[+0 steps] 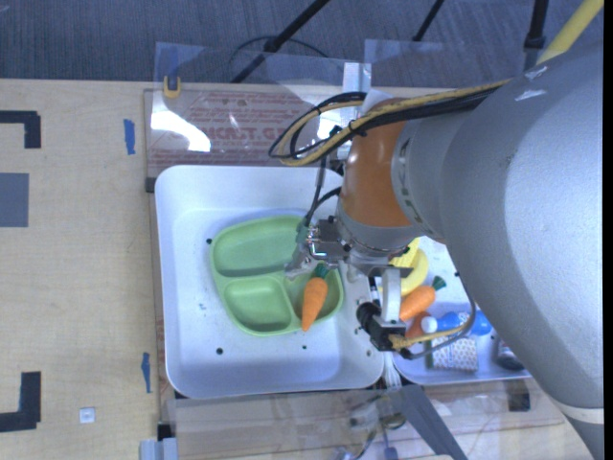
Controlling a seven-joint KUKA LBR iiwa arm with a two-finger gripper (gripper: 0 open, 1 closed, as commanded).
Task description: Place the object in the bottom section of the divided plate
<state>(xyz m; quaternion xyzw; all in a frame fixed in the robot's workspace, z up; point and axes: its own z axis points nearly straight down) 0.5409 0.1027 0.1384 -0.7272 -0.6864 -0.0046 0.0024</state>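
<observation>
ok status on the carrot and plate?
Gripper over the green divided plate's right edge, fingers unreadable. Carrot just below it, on that rim. Bottom section unobstructed.

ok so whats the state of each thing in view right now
green divided plate: flat in the left bin, its sections bare
carrot: tilted over the plate's right rim, just below the gripper
gripper: over the plate's right edge, finger state unclear
left bin: holds the plate
right bin: holds a second carrot, a yellow item and other small items, partly hidden by the arm
</observation>
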